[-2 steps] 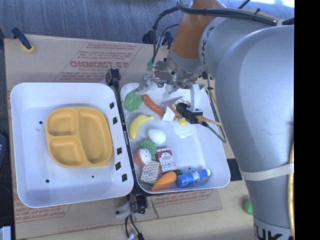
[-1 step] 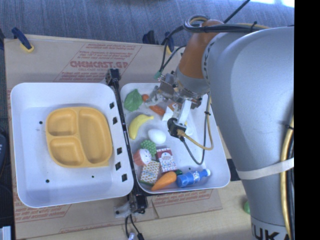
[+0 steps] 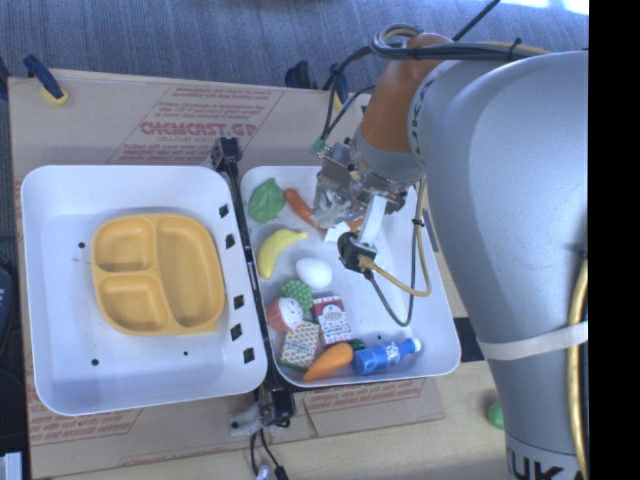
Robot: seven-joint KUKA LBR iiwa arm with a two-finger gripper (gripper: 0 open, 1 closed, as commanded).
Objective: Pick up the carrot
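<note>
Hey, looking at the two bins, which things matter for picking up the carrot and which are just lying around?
For the job:
- carrot, at the near edge of the right bin
- hand, over the far end of that bin

Just lying about:
- banana
- white egg
- green leaf
- blue bottle
- yellow divided tray in the left bin

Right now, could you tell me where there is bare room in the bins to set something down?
Free: the left bin's floor around the yellow tray. Crowded: the right bin's near-left corner, with carrot, bottle and cartons, and under the gripper.
</note>
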